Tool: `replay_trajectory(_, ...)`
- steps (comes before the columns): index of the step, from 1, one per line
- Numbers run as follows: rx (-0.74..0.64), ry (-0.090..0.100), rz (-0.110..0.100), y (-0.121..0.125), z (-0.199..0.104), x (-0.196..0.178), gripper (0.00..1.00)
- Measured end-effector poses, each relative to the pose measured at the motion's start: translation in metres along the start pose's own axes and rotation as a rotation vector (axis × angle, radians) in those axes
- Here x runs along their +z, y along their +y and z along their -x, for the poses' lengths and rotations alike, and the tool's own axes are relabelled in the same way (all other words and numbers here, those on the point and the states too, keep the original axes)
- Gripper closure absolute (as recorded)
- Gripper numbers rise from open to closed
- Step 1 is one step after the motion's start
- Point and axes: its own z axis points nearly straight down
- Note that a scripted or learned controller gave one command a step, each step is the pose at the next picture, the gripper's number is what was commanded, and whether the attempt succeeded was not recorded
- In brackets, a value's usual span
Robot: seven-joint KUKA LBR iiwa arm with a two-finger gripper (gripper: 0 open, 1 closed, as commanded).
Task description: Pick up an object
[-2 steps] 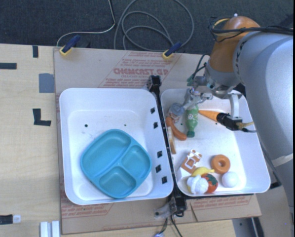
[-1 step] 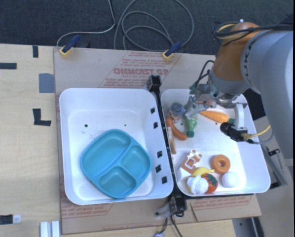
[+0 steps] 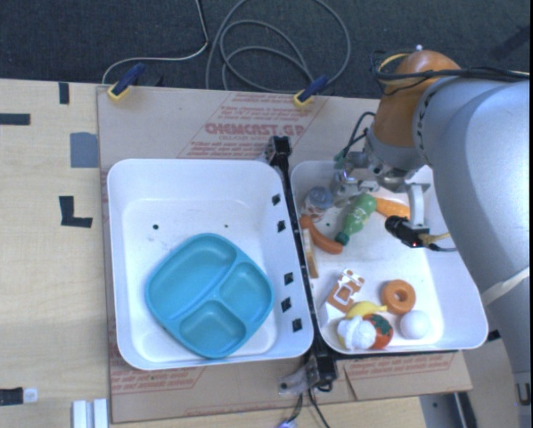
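One camera view looks down on both white bins, and the relation that matters sits in the far part of the right bin (image 3: 463, 315). The gripper (image 3: 360, 181) hangs there below the orange-banded wrist, with its metal parts crowded over a cluster of toys, so whether it is spread or closed cannot be told from here, and nothing can be seen clamped in it. Just below it, toward the near edge, lies the green bottle (image 3: 355, 218), the likeliest target; its long axis runs on a slant, from its upper end near the gripper down and leftward toward the bin divider. That upper end appears to sit directly beneath the gripper, touching or nearly so, though contact cannot be confirmed. A grasp would probably want closure across the bottle's narrow width, at right angles to that slanted axis. An orange curved piece (image 3: 324, 239) lies just beside the bottle's lower end, and a grey round object (image 3: 319, 198) sits just left of the gripper, so both crowd the approach. Well apart, near the front of the same bin, rest a donut (image 3: 397, 294) and a white ball (image 3: 415, 325). The left bin (image 3: 124, 239) holds a blue divided tray (image 3: 209, 294).
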Motion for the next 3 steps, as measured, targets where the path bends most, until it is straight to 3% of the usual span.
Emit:
replay_trajectory(1, -0.002, -0.001, -0.003, -0.001, -0.001, -0.014, 1.00)
replay_trajectory(2, -0.002, -0.002, -0.004, -0.001, -0.001, -0.013, 0.00)
replay_trajectory(3, 0.000, 0.002, -0.005, -0.001, 0.012, -0.003, 0.00)
